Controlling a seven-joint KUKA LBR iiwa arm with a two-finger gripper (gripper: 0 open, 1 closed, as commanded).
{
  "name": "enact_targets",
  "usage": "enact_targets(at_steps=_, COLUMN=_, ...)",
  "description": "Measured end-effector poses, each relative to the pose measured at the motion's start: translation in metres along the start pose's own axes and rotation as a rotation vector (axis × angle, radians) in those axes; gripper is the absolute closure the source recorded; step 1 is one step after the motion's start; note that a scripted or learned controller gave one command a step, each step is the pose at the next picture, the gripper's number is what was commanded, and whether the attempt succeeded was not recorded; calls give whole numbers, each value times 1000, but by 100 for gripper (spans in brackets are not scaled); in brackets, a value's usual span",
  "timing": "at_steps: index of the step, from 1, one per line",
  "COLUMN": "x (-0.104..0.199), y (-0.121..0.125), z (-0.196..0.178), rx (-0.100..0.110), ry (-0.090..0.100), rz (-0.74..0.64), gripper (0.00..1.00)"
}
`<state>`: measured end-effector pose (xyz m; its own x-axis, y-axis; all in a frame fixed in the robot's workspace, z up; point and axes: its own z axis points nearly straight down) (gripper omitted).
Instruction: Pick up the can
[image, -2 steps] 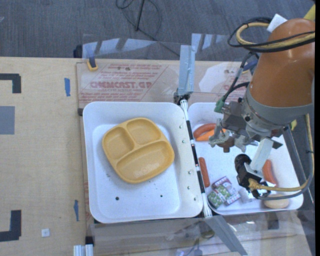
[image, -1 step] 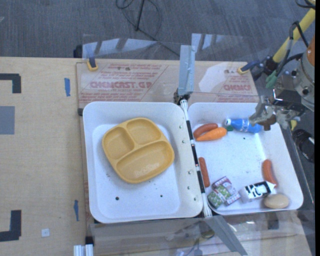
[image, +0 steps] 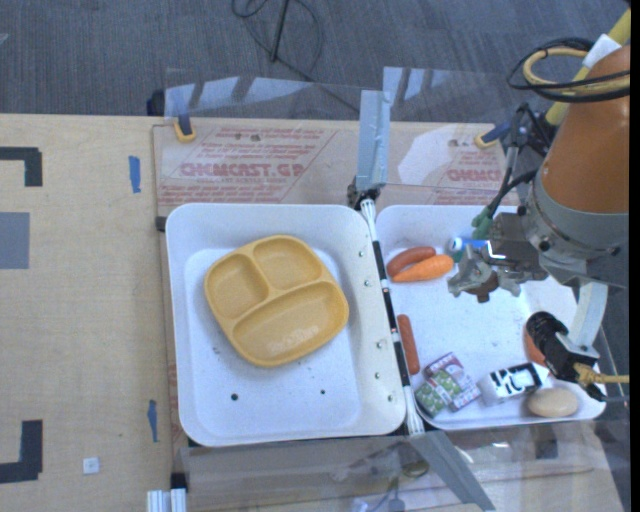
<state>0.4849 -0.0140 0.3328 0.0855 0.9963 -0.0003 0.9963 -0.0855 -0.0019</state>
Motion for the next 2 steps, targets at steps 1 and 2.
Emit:
enact_targets(at_steps=1, x=-8, y=45, z=100, rx=-1, ry=0, rz=-99, gripper=100)
enact_targets(at_steps=2, x=-22, y=103, z=25, rx=-4, ry=-1, rz=-121, gripper=100)
